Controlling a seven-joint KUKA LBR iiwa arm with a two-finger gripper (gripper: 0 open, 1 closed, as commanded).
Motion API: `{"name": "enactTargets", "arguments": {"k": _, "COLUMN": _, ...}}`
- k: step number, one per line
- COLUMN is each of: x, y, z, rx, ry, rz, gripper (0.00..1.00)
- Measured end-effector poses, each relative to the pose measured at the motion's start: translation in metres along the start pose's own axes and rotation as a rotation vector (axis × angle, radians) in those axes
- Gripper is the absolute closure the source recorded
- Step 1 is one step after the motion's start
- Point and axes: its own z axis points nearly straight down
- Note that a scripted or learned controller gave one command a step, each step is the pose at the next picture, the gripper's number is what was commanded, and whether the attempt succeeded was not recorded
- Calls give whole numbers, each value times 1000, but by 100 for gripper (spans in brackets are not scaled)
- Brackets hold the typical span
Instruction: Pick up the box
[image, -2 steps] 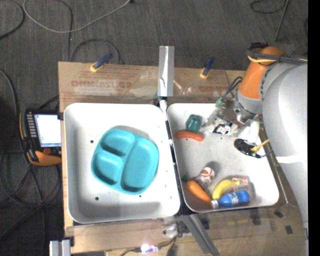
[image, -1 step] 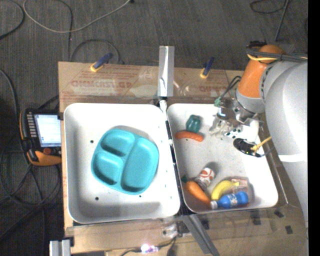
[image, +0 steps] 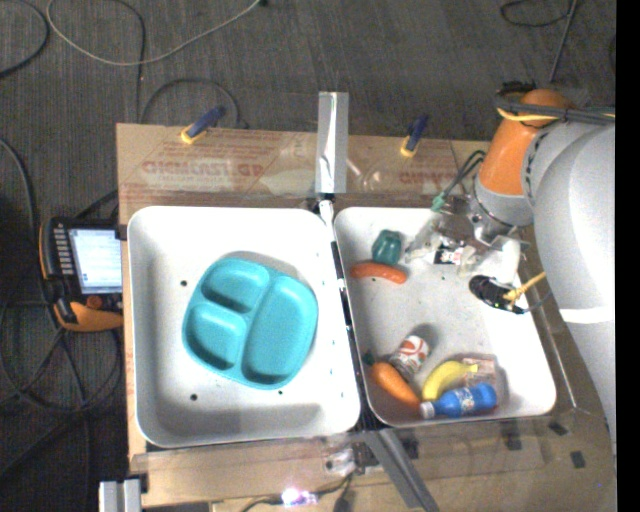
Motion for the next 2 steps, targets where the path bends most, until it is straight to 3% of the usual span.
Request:
{"name": "enactTargets", "arguments": {"k": 1, "x": -2, "y": 9, "z": 7, "rx": 17, "ry": 1, "rz": -140, "gripper": 0}}
{"name": "enactTargets", "arguments": {"k": 2, "x": 13, "y": -47, "z": 8, "rx": -34, "ry": -3, "rz": -228, "gripper": 0}}
